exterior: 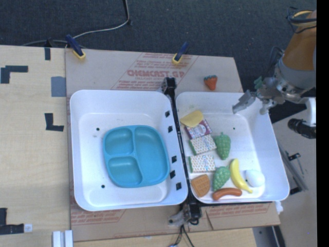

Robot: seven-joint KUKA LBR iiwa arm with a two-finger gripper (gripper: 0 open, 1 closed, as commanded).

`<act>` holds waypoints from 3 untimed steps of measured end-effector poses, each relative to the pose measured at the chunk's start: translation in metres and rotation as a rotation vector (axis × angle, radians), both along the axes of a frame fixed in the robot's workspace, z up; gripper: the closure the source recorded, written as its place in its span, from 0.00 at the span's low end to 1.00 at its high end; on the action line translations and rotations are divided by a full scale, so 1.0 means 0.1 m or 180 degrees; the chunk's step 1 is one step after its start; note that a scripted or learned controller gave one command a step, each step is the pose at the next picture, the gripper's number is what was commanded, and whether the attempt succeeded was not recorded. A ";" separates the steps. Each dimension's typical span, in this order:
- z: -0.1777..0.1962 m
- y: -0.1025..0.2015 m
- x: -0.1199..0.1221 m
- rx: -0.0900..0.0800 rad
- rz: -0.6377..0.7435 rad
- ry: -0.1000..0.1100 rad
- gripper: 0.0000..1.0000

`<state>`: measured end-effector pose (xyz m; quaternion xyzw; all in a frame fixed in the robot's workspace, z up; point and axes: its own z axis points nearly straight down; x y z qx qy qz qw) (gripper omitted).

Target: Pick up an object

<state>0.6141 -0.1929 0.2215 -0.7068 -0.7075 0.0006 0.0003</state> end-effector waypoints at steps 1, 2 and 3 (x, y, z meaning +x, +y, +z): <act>-0.57 0.49 -0.61 0.0005 0.0002 0.0007 0.00; -1.33 0.61 -0.73 0.0005 0.0003 -0.0023 0.00; -1.32 0.91 -0.02 -0.0023 -0.0010 -0.0036 0.00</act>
